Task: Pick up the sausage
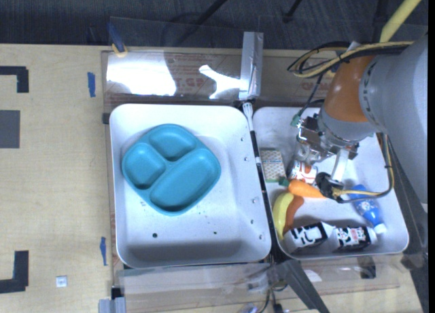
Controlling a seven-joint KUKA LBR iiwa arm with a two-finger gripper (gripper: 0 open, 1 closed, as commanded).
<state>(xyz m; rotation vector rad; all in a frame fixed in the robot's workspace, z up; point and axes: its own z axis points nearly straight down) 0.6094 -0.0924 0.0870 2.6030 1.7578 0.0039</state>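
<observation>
An orange-brown sausage-like piece lies in the right bin near its front left corner, pressed against a yellow banana. My gripper hangs low over the middle of this bin, just behind an orange carrot-like item and a hand's width behind the sausage. A small red and white thing shows at the gripper's tip; I cannot make out what it is or whether it is held. The wrist hides the bin floor behind the gripper.
Two black bottles with white labels lie along the right bin's front wall, a blue bottle to their right. A small checkered packet lies by the divider. The left bin holds a blue divided plate.
</observation>
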